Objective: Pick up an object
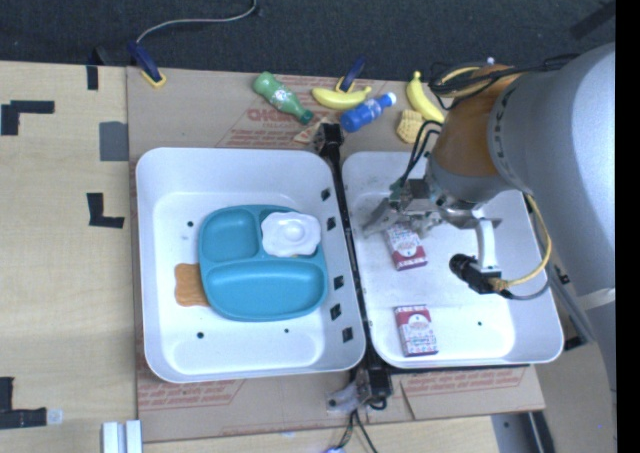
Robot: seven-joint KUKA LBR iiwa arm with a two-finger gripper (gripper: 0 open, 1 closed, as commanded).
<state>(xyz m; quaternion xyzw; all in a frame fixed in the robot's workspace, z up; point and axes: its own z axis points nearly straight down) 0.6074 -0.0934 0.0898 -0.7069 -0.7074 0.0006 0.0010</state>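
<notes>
My gripper (403, 217) hangs over the right bin (520, 341), its fingers spread apart just above a small red and white box (407, 249). Nothing sits between the fingers. A second red and white box (415, 330) lies nearer the bin's front edge. In the left bin (160, 241) a blue divided plate (262, 265) carries a white fried-egg toy (291, 233), and a tan toast piece (187, 285) pokes out from under the plate's left side.
Behind the bins lie a green bottle (281, 97), two bananas (342, 96) (424, 101), a blue bottle (367, 112) and a yellow corn piece (410, 125). The grey arm (560, 141) covers the right bin's far right part. A black divider (343, 241) separates the bins.
</notes>
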